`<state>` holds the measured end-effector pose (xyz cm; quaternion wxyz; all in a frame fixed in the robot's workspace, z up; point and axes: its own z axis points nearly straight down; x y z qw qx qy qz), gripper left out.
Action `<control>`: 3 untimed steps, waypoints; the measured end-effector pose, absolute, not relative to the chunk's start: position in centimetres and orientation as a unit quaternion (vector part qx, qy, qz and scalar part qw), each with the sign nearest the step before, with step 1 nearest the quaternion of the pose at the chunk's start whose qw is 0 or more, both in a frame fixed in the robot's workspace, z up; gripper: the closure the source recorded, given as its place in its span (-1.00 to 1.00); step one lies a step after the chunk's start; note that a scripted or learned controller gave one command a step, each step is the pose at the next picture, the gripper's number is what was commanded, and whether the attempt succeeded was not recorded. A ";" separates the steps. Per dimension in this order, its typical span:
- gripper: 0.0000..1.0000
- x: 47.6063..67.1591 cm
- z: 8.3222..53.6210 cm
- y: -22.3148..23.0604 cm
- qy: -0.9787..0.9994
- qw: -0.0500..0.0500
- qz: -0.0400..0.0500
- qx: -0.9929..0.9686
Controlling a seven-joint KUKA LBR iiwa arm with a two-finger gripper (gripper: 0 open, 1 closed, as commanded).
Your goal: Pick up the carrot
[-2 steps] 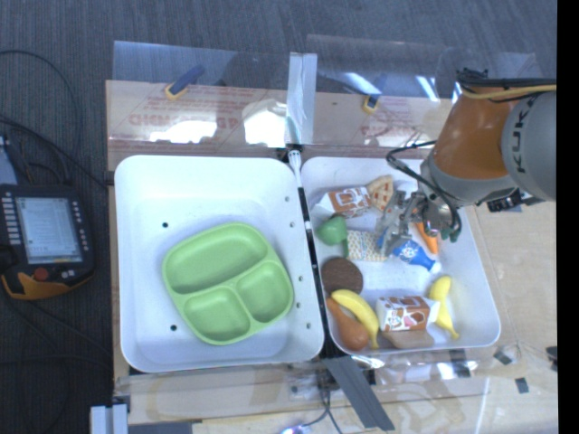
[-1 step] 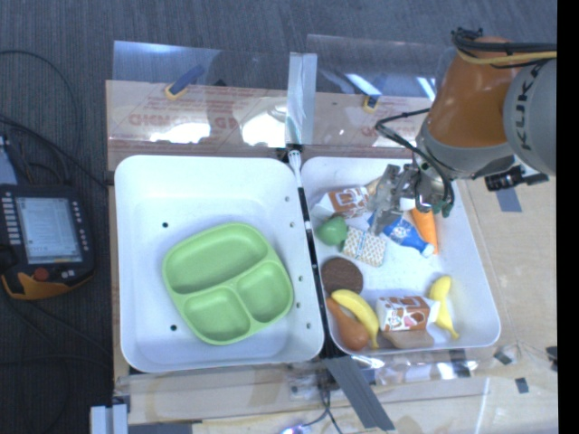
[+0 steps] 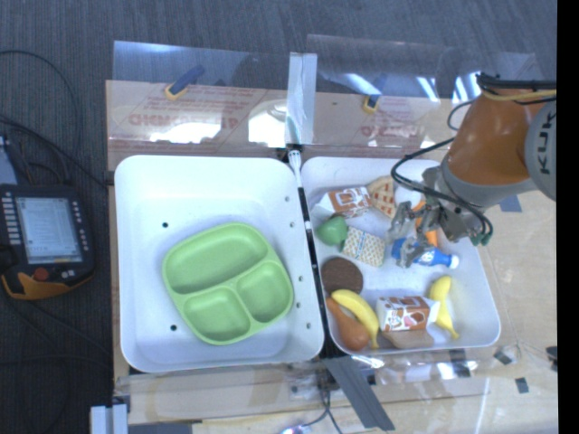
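Note:
The carrot (image 3: 432, 236) shows as a small bright orange piece in the right bin (image 3: 488, 333), mostly covered by the gripper. My gripper (image 3: 414, 231) hangs low over the middle of that bin, directly at the carrot, under the grey arm with its orange band (image 3: 488, 143). The arm's body hides how the gripper meets the carrot. A white and blue bottle (image 3: 436, 260) lies just below the gripper, close to it.
The right bin also holds a waffle (image 3: 383, 195), a snack packet (image 3: 348, 201), a green fruit (image 3: 332, 231), a cracker (image 3: 364, 246), a brown cookie (image 3: 342, 274), bananas (image 3: 355, 307), and a small carton (image 3: 404, 315). A green divided plate (image 3: 226, 283) sits in the left bin (image 3: 145, 197).

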<state>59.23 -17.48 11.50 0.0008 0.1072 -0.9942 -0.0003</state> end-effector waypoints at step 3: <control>1.00 59.5 20.7 -13.9 -0.999 -0.006 0.001 0.031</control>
